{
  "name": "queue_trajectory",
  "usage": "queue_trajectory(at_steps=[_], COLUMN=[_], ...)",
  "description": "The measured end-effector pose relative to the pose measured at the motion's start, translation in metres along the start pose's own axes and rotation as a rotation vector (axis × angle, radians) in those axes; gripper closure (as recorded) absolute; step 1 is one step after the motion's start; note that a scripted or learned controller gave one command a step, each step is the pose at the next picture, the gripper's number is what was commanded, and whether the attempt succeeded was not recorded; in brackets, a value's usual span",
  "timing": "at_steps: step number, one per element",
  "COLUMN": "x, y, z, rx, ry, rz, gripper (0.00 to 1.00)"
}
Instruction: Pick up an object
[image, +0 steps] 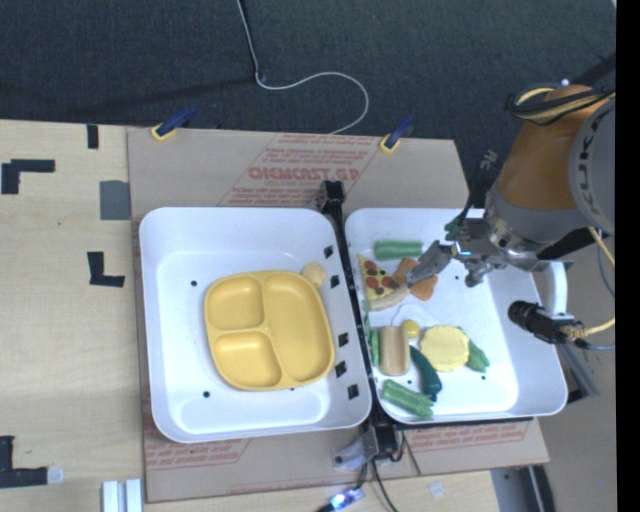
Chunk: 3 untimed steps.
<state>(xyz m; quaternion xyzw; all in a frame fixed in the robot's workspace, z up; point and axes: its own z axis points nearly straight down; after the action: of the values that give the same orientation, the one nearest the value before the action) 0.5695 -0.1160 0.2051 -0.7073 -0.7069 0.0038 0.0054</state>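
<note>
The right bin (530, 385) holds several toy foods. A green pod (398, 247) lies at its back, with a pizza slice (379, 284) and an orange-brown piece (420, 283) just in front. A hot dog (393, 348), a yellow round piece (444, 346), a dark green pepper (426, 373) and a light green pod (407, 398) lie nearer the front. My gripper (437, 262) hangs low over the orange-brown piece, reaching in from the right and partly covering it. Whether it touches the piece is unclear.
The left bin (170, 250) holds a yellow divided plate (268, 328) and a small pale yellow piece (314, 272) by its right wall. A black divider (347, 300) joins the bins. A white cable (310, 80) lies on the dark floor behind.
</note>
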Motion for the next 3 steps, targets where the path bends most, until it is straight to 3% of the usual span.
queue_trajectory(at_steps=[1, 3], x=[0.0, -0.005], y=[0.002, -0.003], z=[-0.005, 0.1], rx=[-0.011, -0.006], ry=[-0.001, -0.002], rz=[-0.002, -0.001], gripper=[0.0, 0.0])
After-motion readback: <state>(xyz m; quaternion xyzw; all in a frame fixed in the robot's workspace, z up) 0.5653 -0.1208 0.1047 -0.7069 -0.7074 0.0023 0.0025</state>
